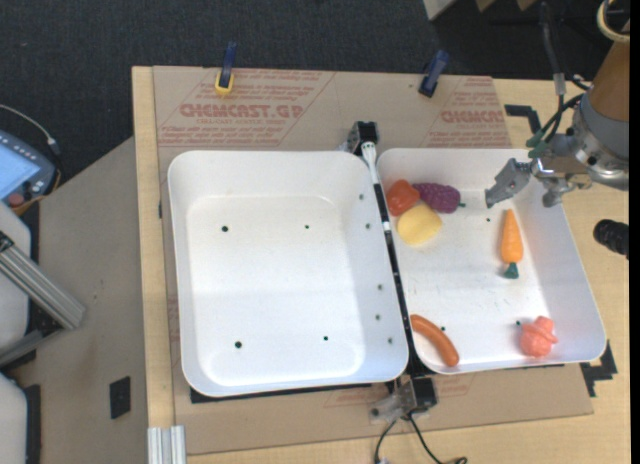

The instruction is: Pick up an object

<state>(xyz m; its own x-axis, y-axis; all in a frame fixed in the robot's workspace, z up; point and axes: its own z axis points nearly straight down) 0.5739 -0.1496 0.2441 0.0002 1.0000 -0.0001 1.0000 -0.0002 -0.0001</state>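
Hovering over the far side of the right bin (585, 282), my gripper (520, 184) carries nothing; whether it stands apart or together I cannot tell. No object is picked yet, so the whole grasp is left, by my judgement. Candidates lie on the bin floor: a carrot (511, 238) just below me, a purple piece (438, 195), a yellow piece (420, 227), a sausage (435, 339) near the front rim. Open floor surrounds the carrot; the left bin (190, 252) lies well apart.

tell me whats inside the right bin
The right bin holds six toy foods: a carrot, a purple piece, a red-orange piece, a yellow piece, a sausage and a pink piece. The gripper covers part of the far corner.
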